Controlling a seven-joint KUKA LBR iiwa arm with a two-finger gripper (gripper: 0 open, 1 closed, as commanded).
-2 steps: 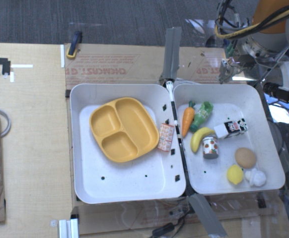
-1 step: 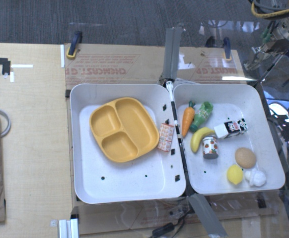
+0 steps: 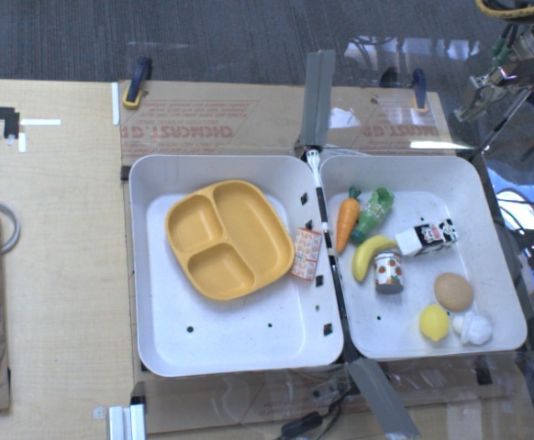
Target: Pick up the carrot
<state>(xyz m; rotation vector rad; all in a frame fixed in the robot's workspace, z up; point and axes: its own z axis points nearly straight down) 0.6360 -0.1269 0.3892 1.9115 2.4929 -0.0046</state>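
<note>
Lying near the left wall of the right bin (image 3: 510, 291), the carrot (image 3: 346, 221) points its green top away from me and its orange tip down toward the banana (image 3: 369, 254). A green leafy vegetable (image 3: 374, 211) sits just beside it on the right, the two nearly touching. A small can (image 3: 389, 273) stands below the banana, a black-and-white toy cow (image 3: 426, 236) lies further right, and a brown egg (image 3: 453, 291), a lemon (image 3: 434, 323) and something white and knobbly (image 3: 474, 328) crowd the near right corner. In the left bin (image 3: 148, 246) a yellow divided plate (image 3: 228, 238) rests tilted, with a small reddish packet (image 3: 305, 253) against its right edge. Whether the gripper's jaws are apart or together, I cannot tell from this view
</note>
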